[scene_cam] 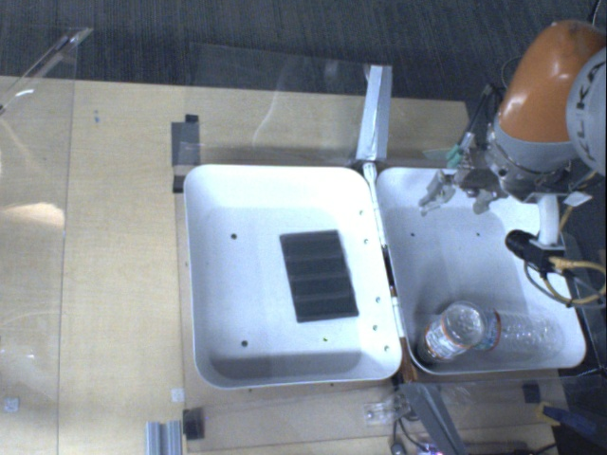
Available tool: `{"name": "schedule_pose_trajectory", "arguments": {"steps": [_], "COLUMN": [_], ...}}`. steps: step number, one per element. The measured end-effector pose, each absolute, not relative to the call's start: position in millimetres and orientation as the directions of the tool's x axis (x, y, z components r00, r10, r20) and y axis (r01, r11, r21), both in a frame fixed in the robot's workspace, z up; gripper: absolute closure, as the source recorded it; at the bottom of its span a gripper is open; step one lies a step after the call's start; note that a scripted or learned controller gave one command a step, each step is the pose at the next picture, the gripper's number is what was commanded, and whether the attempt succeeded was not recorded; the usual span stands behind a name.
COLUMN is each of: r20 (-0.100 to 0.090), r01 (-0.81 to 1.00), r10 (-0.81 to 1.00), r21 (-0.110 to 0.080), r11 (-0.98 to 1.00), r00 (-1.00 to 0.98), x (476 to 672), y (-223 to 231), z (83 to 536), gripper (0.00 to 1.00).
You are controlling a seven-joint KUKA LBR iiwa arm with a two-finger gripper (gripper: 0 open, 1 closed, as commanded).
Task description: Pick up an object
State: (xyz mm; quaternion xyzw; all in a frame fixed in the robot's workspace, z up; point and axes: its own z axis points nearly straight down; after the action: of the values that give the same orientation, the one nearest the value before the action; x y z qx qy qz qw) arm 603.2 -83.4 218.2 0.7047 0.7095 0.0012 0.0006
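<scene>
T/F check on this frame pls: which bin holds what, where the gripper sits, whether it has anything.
1. A dark ribbed block lies in the left bin. True.
2. The clear plastic bottle stands upright in the left bin. False: it lies on its side in the right bin, near that bin's front edge.
3. The gripper is over the far part of the right bin. True.
4. The bottle is between the gripper's fingers. False: the bottle lies apart from the gripper, toward the front of the bin.
5. The ribbed block touches the bottle. False: they are in separate bins.
</scene>
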Motion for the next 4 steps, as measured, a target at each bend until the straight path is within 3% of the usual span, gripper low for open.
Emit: {"name": "schedule_pose_trajectory", "arguments": {"steps": [1, 2, 3, 4], "r20": [0.001, 0.000, 0.002, -0.001], "r01": [1.000, 0.990, 0.977, 1.000], "r10": [1.000, 0.990, 0.977, 1.000], "r21": [0.003, 0.006, 0.014, 0.008], "r11": [-0.002, -0.143, -0.213, 0.019], "r00": [0.002, 0.143, 0.213, -0.019], "x": [543.8, 532.5, 510.3, 572.8], "y": [-111, -186, -145, -177], "z": [161, 192, 89, 100], "gripper": [0.00, 0.00, 0.00, 0.00]}}
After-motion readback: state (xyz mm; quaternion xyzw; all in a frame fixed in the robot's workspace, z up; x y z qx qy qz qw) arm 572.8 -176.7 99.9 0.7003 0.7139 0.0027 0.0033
